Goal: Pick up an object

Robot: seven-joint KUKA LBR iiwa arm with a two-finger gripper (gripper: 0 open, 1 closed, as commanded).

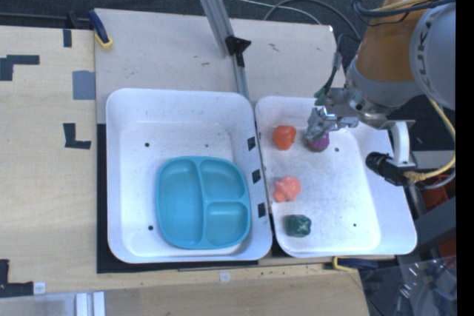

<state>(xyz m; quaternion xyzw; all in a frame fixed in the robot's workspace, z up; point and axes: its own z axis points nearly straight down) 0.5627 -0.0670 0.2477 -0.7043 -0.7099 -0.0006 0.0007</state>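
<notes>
In the right bin lie an orange-red round object, a pale orange lumpy object, a dark green object and a purple object. My gripper hangs directly over the purple object, its tips touching or nearly touching the top of it. The arm's grey wrist and orange band rise up to the right. Part of the purple object is hidden beneath the gripper.
The left bin holds a blue divided plate. A slanted metal pole stands behind the bins. A black cable fitting juts over the right bin's right rim.
</notes>
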